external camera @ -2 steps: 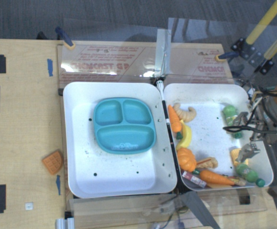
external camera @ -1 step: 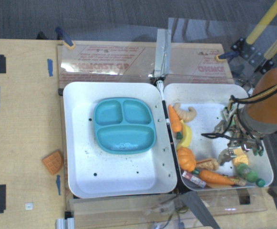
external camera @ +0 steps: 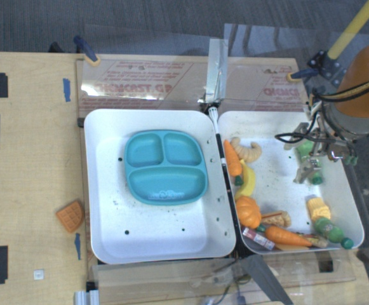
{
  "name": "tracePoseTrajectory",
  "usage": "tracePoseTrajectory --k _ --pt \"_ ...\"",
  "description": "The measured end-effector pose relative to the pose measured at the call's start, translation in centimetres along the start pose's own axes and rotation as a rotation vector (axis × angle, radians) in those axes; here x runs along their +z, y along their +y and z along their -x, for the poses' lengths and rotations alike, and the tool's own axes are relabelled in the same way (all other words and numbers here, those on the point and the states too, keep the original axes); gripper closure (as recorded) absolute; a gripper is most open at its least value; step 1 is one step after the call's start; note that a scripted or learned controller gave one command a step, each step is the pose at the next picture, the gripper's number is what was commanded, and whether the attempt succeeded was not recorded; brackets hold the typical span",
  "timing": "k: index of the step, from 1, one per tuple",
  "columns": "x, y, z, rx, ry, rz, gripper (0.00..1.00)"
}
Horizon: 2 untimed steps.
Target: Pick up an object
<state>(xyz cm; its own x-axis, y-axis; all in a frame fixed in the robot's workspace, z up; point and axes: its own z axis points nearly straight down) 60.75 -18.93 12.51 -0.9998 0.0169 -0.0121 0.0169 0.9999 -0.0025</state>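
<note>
A: Where do the things to pick lie?

B: In the right bin [external camera: 355, 216], mostly along its left wall and front edge. An orange carrot [external camera: 232, 158] and a yellow banana [external camera: 249, 181] lie by the left wall, with a pale knobbly piece [external camera: 250, 149] just above them. Lower down sit a small orange pumpkin [external camera: 248, 211], a second carrot [external camera: 287, 236], a corn cob [external camera: 317, 207] and a green piece [external camera: 335, 233] near the front right corner.

A: And the pincer?

B: The pincer [external camera: 311, 169] hangs over the upper right part of that bin, beside something green [external camera: 305, 149]. Cables crowd it, so I cannot tell whether it is spread or pinching anything.

A: The other bin?

B: The left bin [external camera: 101, 189] holds a teal divided plate [external camera: 166, 167], lying flat near its middle.

A: Anything on the desk itself?

B: A small waffle-like toy [external camera: 70, 215] lies on the wooden desk [external camera: 25, 170], just left of the left bin.
</note>
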Motion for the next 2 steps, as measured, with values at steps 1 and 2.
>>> tracePoseTrajectory --k 1,2 --pt "3.7 -0.5 5.2 -0.056 0.001 0.001 0.0" --pt "3.8 -3.4 4.2 -0.128 0.004 0.001 0.0"
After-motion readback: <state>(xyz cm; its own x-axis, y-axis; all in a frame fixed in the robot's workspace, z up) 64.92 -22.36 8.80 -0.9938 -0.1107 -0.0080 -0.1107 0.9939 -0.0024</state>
